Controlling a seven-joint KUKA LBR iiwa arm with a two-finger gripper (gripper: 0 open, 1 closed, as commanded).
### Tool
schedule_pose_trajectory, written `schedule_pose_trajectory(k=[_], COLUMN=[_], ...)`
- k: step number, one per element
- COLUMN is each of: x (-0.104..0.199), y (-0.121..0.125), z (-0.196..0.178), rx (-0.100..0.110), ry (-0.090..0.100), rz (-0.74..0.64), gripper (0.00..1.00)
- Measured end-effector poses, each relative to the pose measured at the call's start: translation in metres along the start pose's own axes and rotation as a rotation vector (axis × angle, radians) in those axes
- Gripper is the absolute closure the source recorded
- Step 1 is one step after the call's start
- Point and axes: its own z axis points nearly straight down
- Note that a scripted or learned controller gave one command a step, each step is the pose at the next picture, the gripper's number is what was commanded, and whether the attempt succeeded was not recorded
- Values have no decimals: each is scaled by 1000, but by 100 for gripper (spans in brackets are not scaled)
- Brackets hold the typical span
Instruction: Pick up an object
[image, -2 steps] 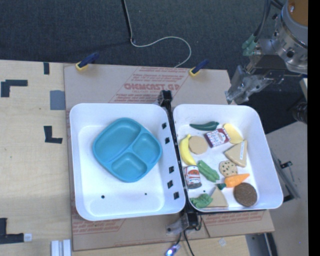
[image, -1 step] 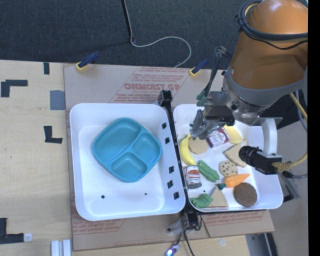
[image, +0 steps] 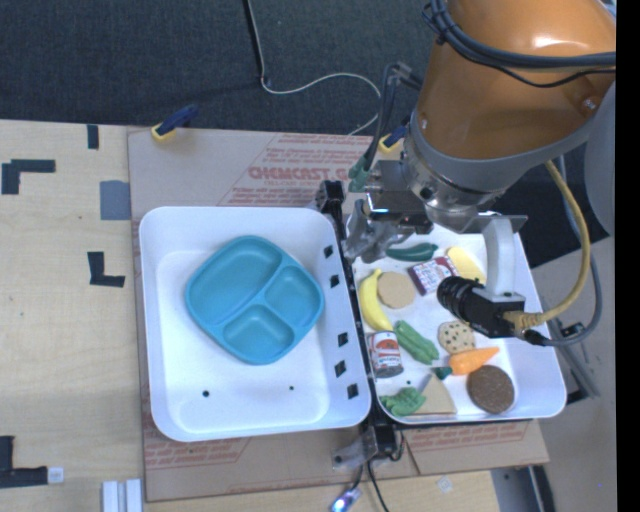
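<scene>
Nothing's picked yet afaict: the gripper (image: 375, 232) hangs at the right bin's (image: 545, 400) 11 o'clock corner above the banana (image: 373, 300), can't tell if it's open or holding anything.

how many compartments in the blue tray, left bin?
3. The blue tray in the left bin has one long compartment along its upper left, one at its right, and one at its bottom. None look hidden.

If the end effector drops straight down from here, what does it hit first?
Most likely the banana or the round cookie beside it, at the near-left of the right bin. The end effector hangs just above them; depth is unclear from this slanted view.
</scene>
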Motion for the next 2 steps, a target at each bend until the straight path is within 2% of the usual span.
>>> schedule_pose_trajectory(k=[1,2], x=[34,52], y=[-1,-1], z=[78,122], rx=[11,9], ry=[-3,-3], rz=[3,5], gripper=[100,100])
